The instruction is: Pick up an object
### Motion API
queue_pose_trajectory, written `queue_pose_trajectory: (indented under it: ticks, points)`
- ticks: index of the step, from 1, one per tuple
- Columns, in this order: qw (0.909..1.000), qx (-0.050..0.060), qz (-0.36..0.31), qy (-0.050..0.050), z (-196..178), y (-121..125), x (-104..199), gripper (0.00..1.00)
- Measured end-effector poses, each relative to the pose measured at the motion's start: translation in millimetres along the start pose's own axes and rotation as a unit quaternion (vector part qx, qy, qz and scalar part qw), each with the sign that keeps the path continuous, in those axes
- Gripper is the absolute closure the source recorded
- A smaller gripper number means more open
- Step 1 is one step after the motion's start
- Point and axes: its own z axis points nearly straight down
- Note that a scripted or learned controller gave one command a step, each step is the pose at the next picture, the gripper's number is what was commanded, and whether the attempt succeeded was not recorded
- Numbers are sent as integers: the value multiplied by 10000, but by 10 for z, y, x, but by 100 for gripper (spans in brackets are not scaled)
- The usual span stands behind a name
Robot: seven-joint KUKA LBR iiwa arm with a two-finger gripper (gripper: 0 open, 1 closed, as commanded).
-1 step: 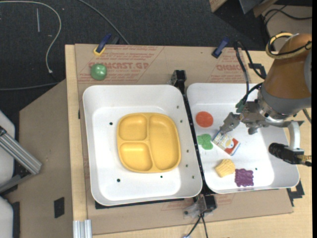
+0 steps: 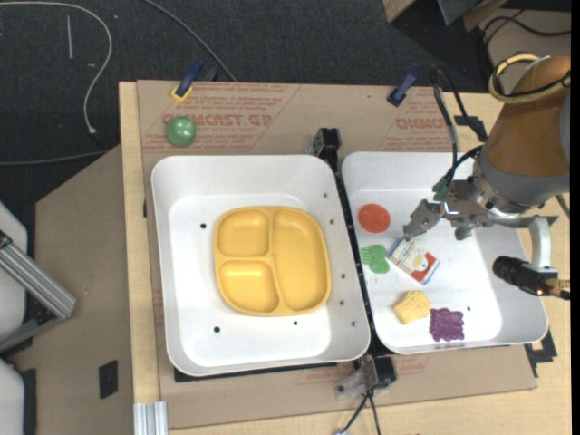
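Observation:
The right bin point(image 2: 507, 329) holds several small objects: an orange-red round piece point(image 2: 373, 217), a green piece point(image 2: 374, 258), a white, red and blue carton point(image 2: 414, 262), a yellow corn-like piece point(image 2: 411, 307) and a purple grape bunch point(image 2: 447, 323). My gripper point(image 2: 442, 224) hangs over the middle of this bin, just above and right of the carton. It is open, with nothing between its fingers. Its left finger point(image 2: 420, 223) points down toward the carton's upper edge.
In the left bin point(image 2: 181, 198) lies a yellow divided plate point(image 2: 271, 259). A green ball point(image 2: 180, 131) rests on the cardboard outside the bins, at the back left. Blue clamps point(image 2: 188, 82) hold the board's far edge. The arm's grey body point(image 2: 526, 166) covers the right bin's far right.

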Motion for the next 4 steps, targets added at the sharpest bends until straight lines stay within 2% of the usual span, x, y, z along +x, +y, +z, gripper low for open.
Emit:
queue_pose_trajectory:
  ticks: [1, 2, 3, 4]
  points:
    - [10000, 29, 9, 3, 567, -82, -62, 0]
    - [10000, -16, 2, -9, 1064, -69, -63, 0]
    - [10000, -64, 10, -28, 918, -45, -77, 100]
    - [10000, -40, -1, -17, 463, 5, -131, 100]
